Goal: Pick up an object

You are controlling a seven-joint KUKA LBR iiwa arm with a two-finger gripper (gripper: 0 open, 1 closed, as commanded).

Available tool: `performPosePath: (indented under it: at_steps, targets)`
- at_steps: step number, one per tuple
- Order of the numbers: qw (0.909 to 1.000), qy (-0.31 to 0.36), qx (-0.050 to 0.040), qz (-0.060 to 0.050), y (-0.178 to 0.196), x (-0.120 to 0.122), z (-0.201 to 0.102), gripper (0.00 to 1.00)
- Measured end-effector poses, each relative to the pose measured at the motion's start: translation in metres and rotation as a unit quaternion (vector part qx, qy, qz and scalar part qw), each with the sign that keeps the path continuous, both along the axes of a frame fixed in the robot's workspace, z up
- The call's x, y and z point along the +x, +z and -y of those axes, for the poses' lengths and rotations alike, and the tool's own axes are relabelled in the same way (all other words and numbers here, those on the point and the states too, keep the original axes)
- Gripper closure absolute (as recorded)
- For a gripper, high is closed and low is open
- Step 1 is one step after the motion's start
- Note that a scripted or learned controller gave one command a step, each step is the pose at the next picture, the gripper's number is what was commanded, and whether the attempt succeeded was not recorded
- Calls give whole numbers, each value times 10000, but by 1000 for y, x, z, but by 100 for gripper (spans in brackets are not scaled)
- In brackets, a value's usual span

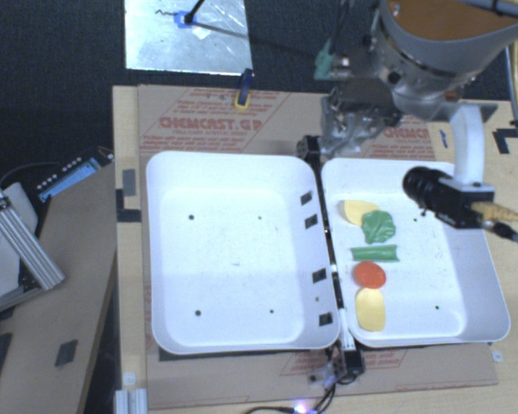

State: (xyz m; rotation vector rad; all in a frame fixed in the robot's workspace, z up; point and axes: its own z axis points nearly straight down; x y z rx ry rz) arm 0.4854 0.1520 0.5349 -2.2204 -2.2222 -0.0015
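Both bins, left bin point(229, 257) and right bin point(466, 300), are presenting as smooth white plastic with a soft sheen. The board point(268, 115) beneath is showing as matt brown cardboard with red print. The sheet point(187, 24) behind is reading as bright, reflective metal or foil. The small items, a yellow piece point(370, 309), red disc point(369, 275) and green leaf point(379, 226), are looking like matt, smooth plastic. The gripper point(350, 132) is appearing as dull grey metal.
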Motion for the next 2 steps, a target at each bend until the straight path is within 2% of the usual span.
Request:
performPosePath:
  at_steps: [1,2]
  targets:
    - [10000,35,-4,-12,-71,32,-65,100]
    - [10000,30,22,38,5,0,-75,100]
